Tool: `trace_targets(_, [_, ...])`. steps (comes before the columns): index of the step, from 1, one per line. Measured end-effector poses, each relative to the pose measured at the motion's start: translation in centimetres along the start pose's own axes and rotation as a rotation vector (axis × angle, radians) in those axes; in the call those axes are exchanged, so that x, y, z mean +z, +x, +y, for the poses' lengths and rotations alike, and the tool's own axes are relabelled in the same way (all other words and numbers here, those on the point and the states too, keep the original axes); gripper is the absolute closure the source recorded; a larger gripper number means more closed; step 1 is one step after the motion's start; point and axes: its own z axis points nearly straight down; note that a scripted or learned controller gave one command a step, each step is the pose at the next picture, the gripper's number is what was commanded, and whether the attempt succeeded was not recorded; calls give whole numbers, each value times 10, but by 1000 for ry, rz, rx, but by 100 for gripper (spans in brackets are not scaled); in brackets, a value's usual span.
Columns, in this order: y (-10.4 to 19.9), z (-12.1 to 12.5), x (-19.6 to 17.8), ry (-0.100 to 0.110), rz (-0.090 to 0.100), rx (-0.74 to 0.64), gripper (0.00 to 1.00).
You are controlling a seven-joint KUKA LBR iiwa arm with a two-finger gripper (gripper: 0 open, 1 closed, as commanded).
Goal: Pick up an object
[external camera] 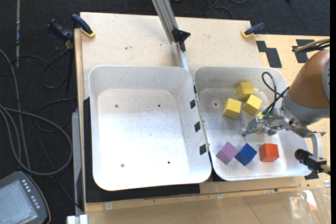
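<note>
- Presently, right bin (pixel 207 113): holds every block, so the arm works here.
- Gripper (pixel 255 127): hangs between yellow blocks (pixel 242 99) and orange block (pixel 269 152); grip state cannot be told.
- Blue block (pixel 245 154), purple block (pixel 227 153): loose, beside the orange.

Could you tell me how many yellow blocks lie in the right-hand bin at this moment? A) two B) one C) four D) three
D: three yellow blocks sit clustered in the upper part of the right bin, one at the top, one lower right and one lower left, while the purple, blue and orange-red blocks line up nearer the front.
</note>
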Motion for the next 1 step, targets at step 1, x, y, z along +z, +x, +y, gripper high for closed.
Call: trace_targets(1, [0, 1, -12, -4, 0, 0, 100])
